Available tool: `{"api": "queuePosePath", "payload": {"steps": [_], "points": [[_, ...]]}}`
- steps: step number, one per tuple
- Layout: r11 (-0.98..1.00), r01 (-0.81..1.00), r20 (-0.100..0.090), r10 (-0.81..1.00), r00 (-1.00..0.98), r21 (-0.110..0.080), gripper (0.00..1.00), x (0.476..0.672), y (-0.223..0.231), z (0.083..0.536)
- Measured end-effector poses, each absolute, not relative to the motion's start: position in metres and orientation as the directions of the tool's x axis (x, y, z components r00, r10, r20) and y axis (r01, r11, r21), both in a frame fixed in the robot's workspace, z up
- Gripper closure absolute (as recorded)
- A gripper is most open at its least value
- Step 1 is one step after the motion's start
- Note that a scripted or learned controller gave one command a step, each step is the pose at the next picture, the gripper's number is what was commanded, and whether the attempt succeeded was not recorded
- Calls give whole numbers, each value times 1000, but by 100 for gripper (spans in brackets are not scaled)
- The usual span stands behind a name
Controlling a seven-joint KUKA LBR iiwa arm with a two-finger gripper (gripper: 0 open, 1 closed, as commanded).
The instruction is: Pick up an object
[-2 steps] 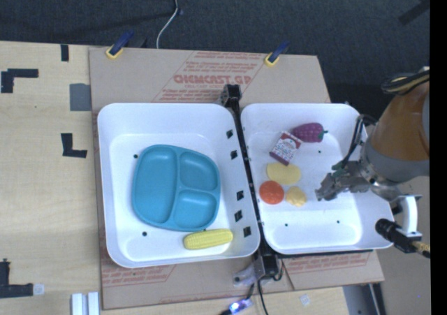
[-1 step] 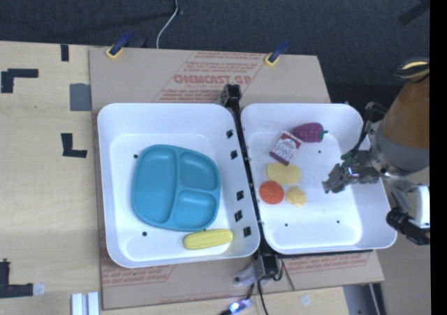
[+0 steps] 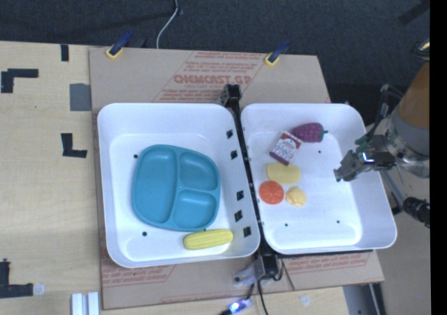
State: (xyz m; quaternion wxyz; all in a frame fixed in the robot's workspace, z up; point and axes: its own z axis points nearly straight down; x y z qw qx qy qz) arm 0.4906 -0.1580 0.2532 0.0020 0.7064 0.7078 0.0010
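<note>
Two white bins side by side, left bin (image 3: 112, 167) with blue divided plate (image 3: 176, 186) and corn cob (image 3: 207, 239), right bin (image 3: 363, 230) with toy foods including a red carton (image 3: 285, 148), purple fruit (image 3: 308, 131), orange tomato (image 3: 272, 193), gripper (image 3: 347, 168) over its right edge, grasp state cannot be told
</note>
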Motion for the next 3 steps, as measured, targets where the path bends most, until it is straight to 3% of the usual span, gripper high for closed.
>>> {"api": "queuePosePath", "payload": {"steps": [3], "points": [[8,1000,1,1000,-8,-1,100,508,-10,250]]}}
